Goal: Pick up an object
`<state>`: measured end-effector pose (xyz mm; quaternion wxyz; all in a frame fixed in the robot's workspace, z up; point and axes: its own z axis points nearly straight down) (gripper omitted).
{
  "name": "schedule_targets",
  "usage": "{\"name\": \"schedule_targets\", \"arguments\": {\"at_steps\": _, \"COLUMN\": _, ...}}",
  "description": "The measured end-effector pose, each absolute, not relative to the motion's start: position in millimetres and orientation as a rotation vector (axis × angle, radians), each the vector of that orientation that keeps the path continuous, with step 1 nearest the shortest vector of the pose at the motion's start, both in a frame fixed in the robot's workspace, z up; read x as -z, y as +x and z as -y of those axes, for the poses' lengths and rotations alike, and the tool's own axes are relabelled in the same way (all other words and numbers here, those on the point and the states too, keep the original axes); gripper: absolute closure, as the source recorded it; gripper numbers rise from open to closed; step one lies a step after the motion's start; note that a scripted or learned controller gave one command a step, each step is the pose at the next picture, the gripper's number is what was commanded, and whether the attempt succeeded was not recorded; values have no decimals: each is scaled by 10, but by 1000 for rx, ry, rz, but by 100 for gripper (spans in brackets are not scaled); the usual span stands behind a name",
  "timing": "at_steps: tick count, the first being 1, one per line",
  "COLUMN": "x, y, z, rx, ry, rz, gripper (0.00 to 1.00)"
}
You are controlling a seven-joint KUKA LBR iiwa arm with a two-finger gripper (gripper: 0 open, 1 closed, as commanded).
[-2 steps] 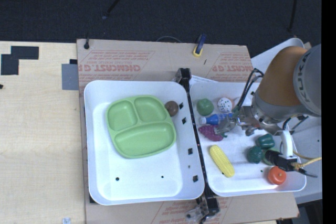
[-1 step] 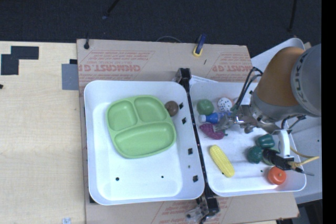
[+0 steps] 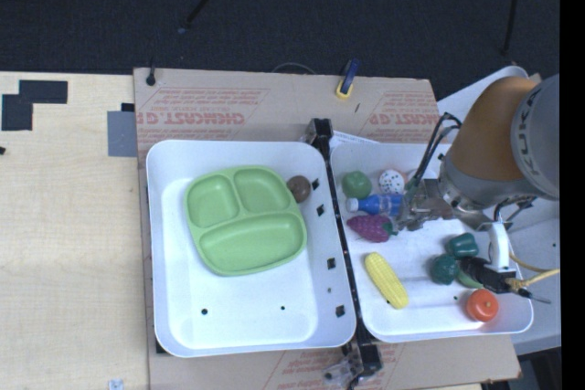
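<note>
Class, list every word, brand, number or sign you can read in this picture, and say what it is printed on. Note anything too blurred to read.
Red print on the cardboard sheet under the bins, left part: upside down in this view and blurred, not readable with certainty.
Red print on the same cardboard, right part, above the right bin: also upside down, too blurred to read.
Red print along the cardboard's near edge: too small to read.

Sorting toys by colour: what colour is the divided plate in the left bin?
Light green; the divided plate shows clearly in the camera view.
</note>
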<state>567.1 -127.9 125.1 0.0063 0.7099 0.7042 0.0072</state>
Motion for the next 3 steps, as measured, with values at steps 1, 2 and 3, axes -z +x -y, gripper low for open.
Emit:
{"name": "schedule_targets", "arguments": {"at_steps": 1, "x": -1880, "y": 5673, "z": 1320, "rx": -2, "ry": 2221, "rz": -2219, "gripper": 100}}
{"name": "schedule_targets", "arguments": {"at_steps": 2, "x": -2301, "y": 5680, "z": 1331, "rx": -3, "ry": 2220, "rz": -2220, "gripper": 100}}
{"name": "schedule_targets", "arguments": {"at_steps": 3, "x": -2311, "y": 5538, "z": 733, "rx": 1, "ry": 2220, "rz": -2229, "gripper": 100}}
